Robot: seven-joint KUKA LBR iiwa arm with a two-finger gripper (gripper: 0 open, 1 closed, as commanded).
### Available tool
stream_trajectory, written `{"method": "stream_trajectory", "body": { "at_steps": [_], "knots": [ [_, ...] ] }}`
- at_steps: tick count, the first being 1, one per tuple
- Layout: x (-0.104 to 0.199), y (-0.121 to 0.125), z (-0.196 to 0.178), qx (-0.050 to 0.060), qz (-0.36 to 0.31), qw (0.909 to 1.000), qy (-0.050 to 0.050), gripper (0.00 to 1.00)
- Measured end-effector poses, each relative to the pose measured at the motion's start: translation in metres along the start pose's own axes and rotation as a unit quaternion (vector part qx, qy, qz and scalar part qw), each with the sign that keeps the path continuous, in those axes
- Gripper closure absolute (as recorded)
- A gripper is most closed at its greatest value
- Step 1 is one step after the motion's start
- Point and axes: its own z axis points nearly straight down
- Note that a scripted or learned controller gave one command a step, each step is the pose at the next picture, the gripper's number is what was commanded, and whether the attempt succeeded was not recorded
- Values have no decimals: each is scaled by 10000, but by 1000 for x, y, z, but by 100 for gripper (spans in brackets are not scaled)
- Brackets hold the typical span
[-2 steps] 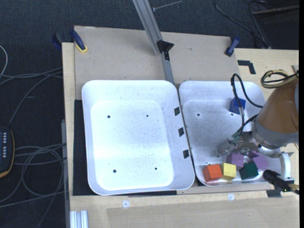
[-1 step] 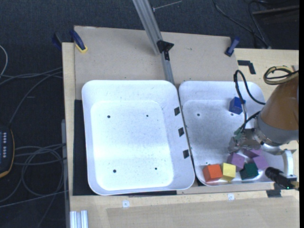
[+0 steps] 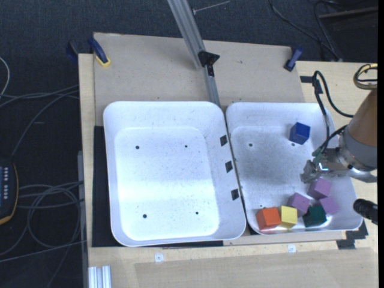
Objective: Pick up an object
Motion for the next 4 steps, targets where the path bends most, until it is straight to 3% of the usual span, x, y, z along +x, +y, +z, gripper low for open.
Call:
{"method": "stream_trajectory", "body": {
  "at_steps": [2, 4],
  "knots": [
    [2, 4, -118, -3, -7, 10000, 1, 100],
    [96, 30, -111, 51, -25, 10000, 24, 100]
  ]
}}
